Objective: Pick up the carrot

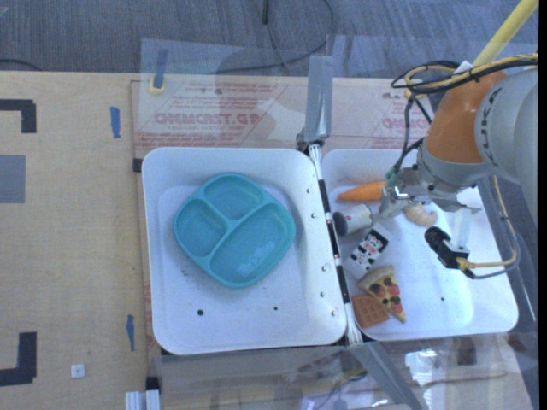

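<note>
The orange carrot point(361, 191) lies on its side near the back left of the right bin point(487, 306), its thin tip pointing left toward the divider. My gripper point(394, 198) hangs low over the bin right at the carrot's thick right end, under the orange-banded wrist point(455, 135). The wrist body hides the contact, so I cannot tell whether the carrot is held.
In the right bin lie a grey cylinder point(351, 221), a black-and-white toy point(369, 248), a pizza slice toy point(383, 295) and a beige piece point(420, 214). A black cable end point(444, 246) trails from the arm. The left bin point(171, 314) bears a blue divided plate point(235, 227).
</note>
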Motion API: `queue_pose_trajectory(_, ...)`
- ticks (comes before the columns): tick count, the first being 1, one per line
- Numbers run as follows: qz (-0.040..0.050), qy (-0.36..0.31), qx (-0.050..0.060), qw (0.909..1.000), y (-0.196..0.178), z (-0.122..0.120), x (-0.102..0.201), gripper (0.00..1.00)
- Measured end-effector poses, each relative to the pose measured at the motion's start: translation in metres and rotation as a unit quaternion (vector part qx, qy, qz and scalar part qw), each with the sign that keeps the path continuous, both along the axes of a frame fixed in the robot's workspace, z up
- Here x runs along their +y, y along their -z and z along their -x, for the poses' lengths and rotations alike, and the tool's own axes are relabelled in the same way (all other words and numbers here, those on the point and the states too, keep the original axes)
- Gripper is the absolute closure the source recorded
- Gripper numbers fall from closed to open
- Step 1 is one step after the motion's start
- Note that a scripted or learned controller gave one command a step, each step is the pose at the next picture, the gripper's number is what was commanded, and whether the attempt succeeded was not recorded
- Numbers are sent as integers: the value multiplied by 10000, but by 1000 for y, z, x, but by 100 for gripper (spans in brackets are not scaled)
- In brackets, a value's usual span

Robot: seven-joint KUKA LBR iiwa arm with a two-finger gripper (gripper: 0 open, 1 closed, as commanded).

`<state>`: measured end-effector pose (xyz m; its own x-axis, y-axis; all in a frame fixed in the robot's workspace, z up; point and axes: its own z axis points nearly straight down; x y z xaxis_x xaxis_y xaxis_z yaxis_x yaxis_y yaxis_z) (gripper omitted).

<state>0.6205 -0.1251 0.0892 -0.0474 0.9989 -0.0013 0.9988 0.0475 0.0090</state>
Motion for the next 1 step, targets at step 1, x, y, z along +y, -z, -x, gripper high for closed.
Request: queue_pose_trajectory(1, -7, 766, 40, 9971, -95, 42, 71, 100)
